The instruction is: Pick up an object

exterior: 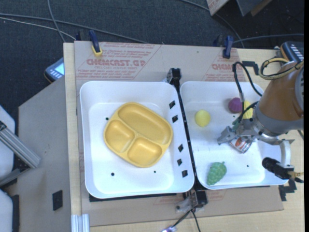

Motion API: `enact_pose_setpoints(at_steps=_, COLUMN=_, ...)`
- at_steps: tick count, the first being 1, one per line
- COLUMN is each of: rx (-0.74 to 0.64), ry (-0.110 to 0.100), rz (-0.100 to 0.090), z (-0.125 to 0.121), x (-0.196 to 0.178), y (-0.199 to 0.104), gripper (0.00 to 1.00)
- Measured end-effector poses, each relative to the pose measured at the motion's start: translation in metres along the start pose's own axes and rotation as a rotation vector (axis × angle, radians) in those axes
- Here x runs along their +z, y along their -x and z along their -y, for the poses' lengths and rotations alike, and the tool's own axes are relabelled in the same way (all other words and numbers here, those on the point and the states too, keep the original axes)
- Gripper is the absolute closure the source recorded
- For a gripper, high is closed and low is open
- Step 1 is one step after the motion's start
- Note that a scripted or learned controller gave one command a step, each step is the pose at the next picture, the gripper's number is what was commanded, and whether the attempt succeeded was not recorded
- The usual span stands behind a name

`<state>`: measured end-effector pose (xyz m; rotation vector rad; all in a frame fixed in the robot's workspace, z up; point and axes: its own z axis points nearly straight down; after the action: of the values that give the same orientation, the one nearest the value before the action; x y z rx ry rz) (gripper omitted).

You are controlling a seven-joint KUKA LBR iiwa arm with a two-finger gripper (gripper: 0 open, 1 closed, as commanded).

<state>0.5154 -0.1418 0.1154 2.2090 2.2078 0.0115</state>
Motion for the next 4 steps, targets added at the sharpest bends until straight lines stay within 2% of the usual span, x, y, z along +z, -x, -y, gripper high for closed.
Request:
enact_pose_setpoints(at_steps=1, rx=0.002, ry=-0.009, rz=-0.002, z=0.002, x=-0.006, y=0.000, gripper=1.00)
enact_pose_setpoints(at_steps=2, rx=-0.002, ry=-0.013, rz=-0.006, z=-0.005, x=-0.068, y=0.002, gripper=1.00)
enact_pose_setpoints(at_steps=3, rx=-0.002, ry=-0.015, rz=-0.007, z=-0.008, x=-0.107, y=0.003, gripper=1.00)
enact_pose_setpoints(at_steps=4, rx=-0.006, ry=-0.020, rz=-0.010, z=-0.013, x=-0.107, y=-0.040, gripper=1.00)
